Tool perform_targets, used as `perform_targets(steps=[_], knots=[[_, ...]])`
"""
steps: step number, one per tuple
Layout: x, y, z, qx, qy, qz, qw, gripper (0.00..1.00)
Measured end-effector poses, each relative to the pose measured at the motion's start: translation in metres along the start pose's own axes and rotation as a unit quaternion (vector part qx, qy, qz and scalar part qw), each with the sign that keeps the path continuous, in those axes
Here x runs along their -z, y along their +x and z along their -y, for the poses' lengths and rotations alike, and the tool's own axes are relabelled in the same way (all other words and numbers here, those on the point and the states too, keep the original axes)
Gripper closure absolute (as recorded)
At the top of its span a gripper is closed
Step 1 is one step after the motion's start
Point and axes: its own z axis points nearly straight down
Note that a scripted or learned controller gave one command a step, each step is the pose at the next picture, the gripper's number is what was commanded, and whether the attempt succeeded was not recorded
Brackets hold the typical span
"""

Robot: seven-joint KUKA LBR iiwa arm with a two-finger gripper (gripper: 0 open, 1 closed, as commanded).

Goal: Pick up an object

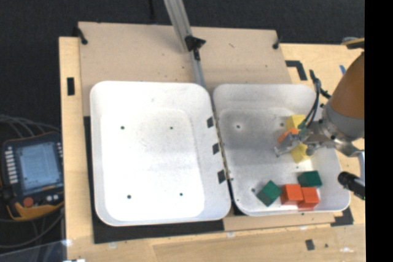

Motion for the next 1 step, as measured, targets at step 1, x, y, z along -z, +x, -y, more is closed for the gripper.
perform_targets(steps=[1], knots=[[-0.0208, -0.0040, -0.0076, 0.001, -0.015, 0.006, 0.9999, 0.00]])
